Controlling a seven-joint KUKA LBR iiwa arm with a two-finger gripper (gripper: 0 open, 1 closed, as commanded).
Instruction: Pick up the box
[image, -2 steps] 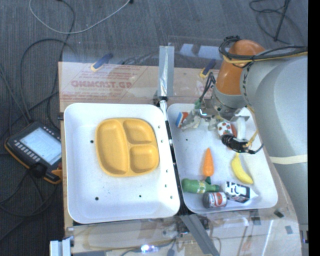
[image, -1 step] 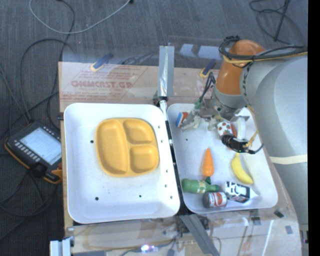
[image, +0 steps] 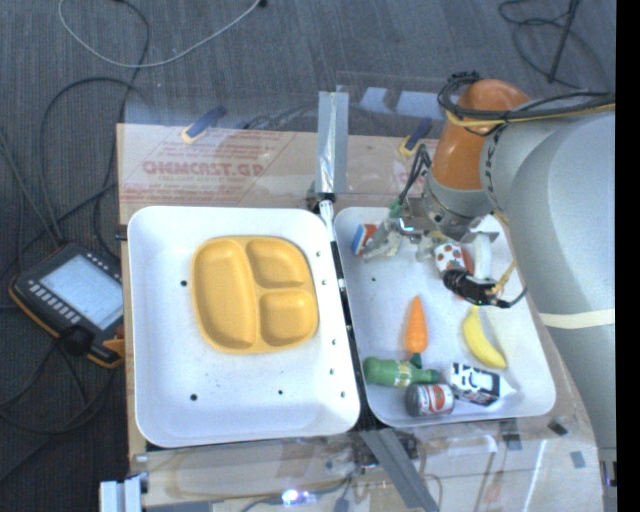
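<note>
A small red, white and blue box (image: 362, 238) lies in the back left corner of the right bin (image: 535, 400). My gripper (image: 388, 234) hangs low over that corner, reaching in from the right. Its tip is right against the box's right side. I cannot make out whether the box is held or only touched. The grey arm with its orange band (image: 470, 150) rises behind the gripper and hides part of the bin's back right.
The right bin also holds a carrot (image: 415, 324), a banana (image: 483, 340), a green bottle (image: 398, 373), a can (image: 430, 400), a black and white carton (image: 477, 383) and a red and white object (image: 452, 257). A yellow divided plate (image: 255, 292) lies in the left bin (image: 160, 400).
</note>
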